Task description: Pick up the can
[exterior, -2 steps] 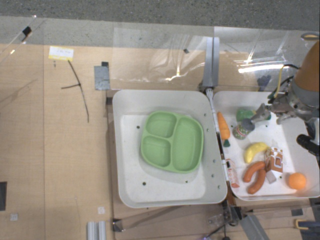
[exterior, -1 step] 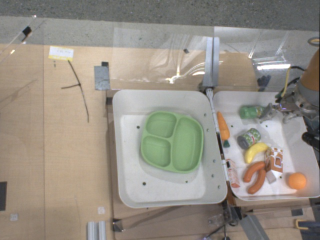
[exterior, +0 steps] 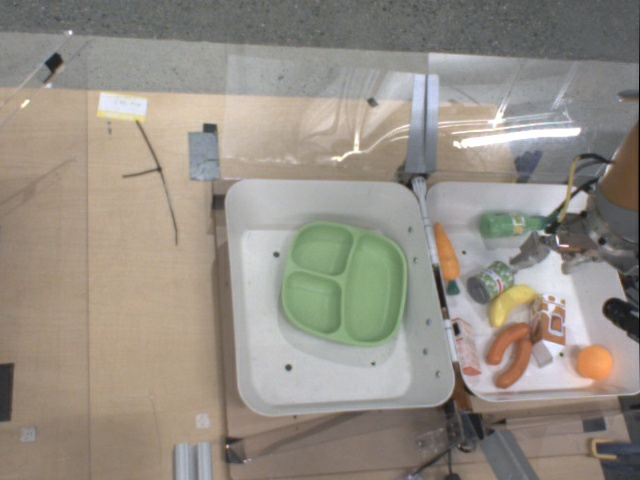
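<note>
Here, in the camera view, the wooden tabletop [exterior: 100,298] carries two shallow white plastic bins side by side. The left white bin [exterior: 255,368] occupies the centre of the frame and holds a light green three-compartment plastic plate [exterior: 345,283], lying flat near the bin's middle.

The right white bin [exterior: 450,208] sits at the right of the frame and holds several items. The small cylindrical can with a green label [exterior: 490,281] lies on its side in the left-centre part of this bin, its grey end face turned toward the lower left. A yellow plastic banana [exterior: 512,302] lies just beside the can, on its lower right. An orange plastic carrot [exterior: 446,251] lies along the bin's left wall, upper left of the can. A green plastic bottle [exterior: 512,225] lies on its side above the can. Two reddish-orange sausages [exterior: 508,353] lie below the banana, and a round orange fruit [exterior: 594,362] sits in the bin's lower right corner.

The grey arm [exterior: 618,193] enters from the right edge of the frame. Its end effector [exterior: 545,245] sits above the bin, to the upper right of the can and apart from it, just below the green bottle. Whether the end effector is released or clenched cannot be told; nothing is seen grasped in it.
</note>
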